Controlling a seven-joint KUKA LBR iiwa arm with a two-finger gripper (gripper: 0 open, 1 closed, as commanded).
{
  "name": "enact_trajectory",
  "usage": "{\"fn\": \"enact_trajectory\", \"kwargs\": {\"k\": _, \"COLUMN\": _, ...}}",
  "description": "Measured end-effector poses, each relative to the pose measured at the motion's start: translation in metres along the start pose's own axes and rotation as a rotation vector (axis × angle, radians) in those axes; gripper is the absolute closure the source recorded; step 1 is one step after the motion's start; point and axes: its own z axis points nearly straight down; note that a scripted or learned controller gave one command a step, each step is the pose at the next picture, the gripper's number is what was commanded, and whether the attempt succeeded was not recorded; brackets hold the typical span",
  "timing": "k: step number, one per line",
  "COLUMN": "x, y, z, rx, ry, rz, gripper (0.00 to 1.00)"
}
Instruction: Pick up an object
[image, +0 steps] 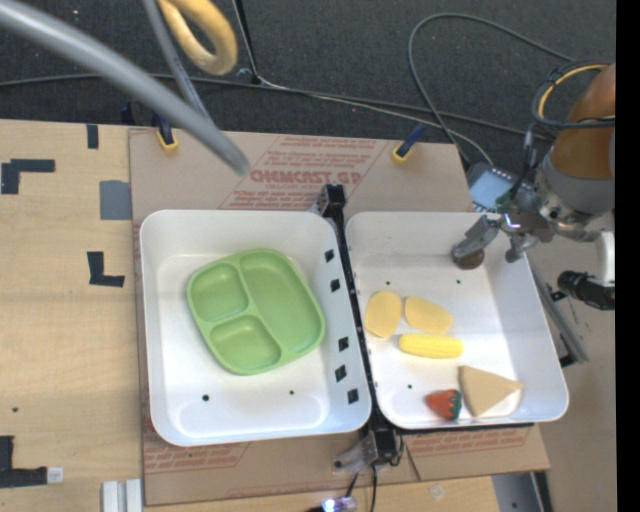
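Fingers (488, 243) blurred above right bin (520, 310), their spread unclear

Arm (575, 150) reaches in from right; gripper (490, 245) low, tilted leftward.

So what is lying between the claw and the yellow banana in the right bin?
In the camera view, two pale yellow pieces lie just above the banana; from them up to the claw there is bare white bin floor.
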Motion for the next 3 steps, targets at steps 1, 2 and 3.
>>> {"fn": "enact_trajectory", "kwargs": {"k": 1, "x": 0.001, "y": 0.003, "z": 0.044, "rx": 0.0, "ry": 0.0, "rz": 0.0, "gripper": 0.0}}
{"fn": "enact_trajectory", "kwargs": {"k": 2, "x": -0.007, "y": -0.003, "z": 0.095, "rx": 0.001, "ry": 0.0, "rz": 0.001, "gripper": 0.0}}
{"fn": "enact_trajectory", "kwargs": {"k": 3, "x": -0.007, "y": -0.002, "z": 0.082, "rx": -0.003, "ry": -0.001, "rz": 0.0, "gripper": 1.0}}
